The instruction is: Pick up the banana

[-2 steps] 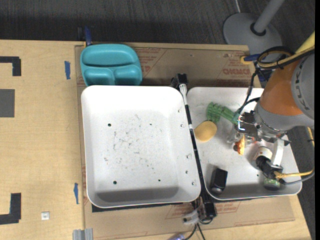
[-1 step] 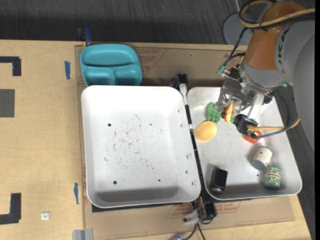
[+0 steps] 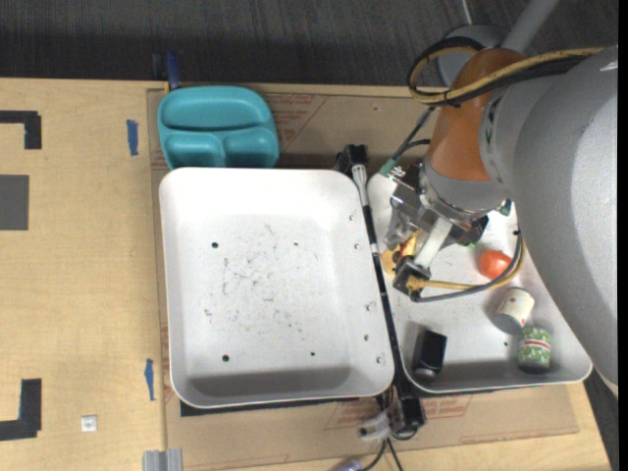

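My gripper (image 3: 404,248) hangs low over the left side of the right bin (image 3: 471,366), close to the wall it shares with the left bin. A small yellow patch, apparently the banana (image 3: 394,259), peeks out right under the gripper by that wall. The wrist covers the rest of it. I cannot make out whether anything sits in the gripper.
A red tomato-like ball (image 3: 494,262), a pale cup on its side (image 3: 514,307), a green and white object (image 3: 536,348) and a black block (image 3: 429,351) lie in the right bin. A teal divided tray (image 3: 218,126) stands behind the left bin (image 3: 270,381).
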